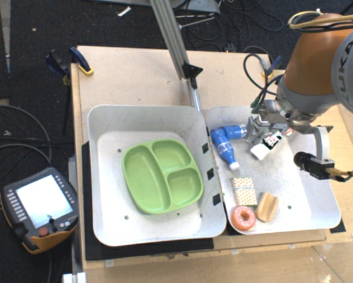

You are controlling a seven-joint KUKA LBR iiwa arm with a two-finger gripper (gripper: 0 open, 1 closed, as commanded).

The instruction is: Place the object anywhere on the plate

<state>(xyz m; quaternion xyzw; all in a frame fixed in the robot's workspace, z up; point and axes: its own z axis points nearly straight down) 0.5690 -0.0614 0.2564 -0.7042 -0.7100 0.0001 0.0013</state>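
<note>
Under the gripper in right bin, small white object, grip unclear, green plate left.

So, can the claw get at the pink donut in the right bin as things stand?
Probably yes. The pink donut lies uncovered at the near edge of the right bin, beside the brown bread piece and the checkered box. The claw is over the same bin, farther back.
</note>
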